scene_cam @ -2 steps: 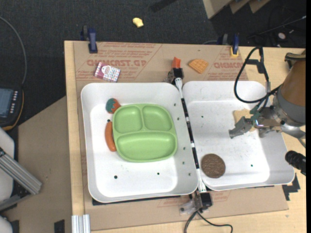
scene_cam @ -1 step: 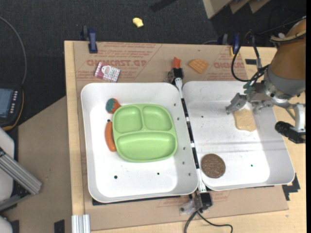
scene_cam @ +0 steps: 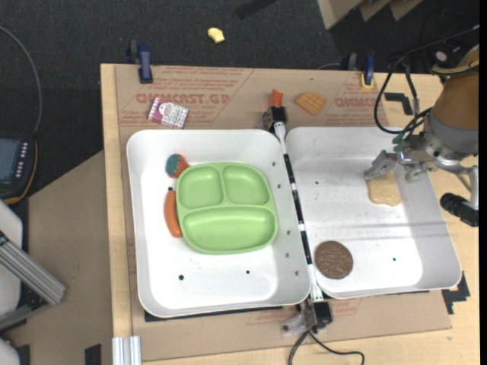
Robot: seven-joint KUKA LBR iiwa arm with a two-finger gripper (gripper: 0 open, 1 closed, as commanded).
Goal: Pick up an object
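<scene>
Dark carpet is being shown around a brown cardboard-covered bench [scene_cam: 228, 90], on which two shallow white bins are being carried side by side. Most of the left bin [scene_cam: 152, 280] is being taken up by a green divided plate [scene_cam: 226, 207] with three compartments. An orange carrot-like piece [scene_cam: 173, 213] is lying just beside the plate's left edge, and a small round teal and red toy [scene_cam: 176, 164] is sitting near the plate's upper left corner. In the right bin [scene_cam: 426, 265], a pale tan, bread-like object [scene_cam: 385, 192] is lying in the upper half, and a round brown cookie-like disc [scene_cam: 334, 259] is resting near the lower left corner, well apart from it. The grey arm [scene_cam: 456, 120] with its orange band is being reached in from the right, and the gripper [scene_cam: 396, 166] is being held directly over the upper edge of the tan object. Whether that object is being touched or pinched cannot be told, and the state of the tool cannot be told either. On the bare bench behind the bins, a small pink patterned packet [scene_cam: 167, 112] and a tan waffle-like piece [scene_cam: 310, 102] are lying. A small yellow item [scene_cam: 217, 34] is lying on the carpet beyond the bench.
</scene>
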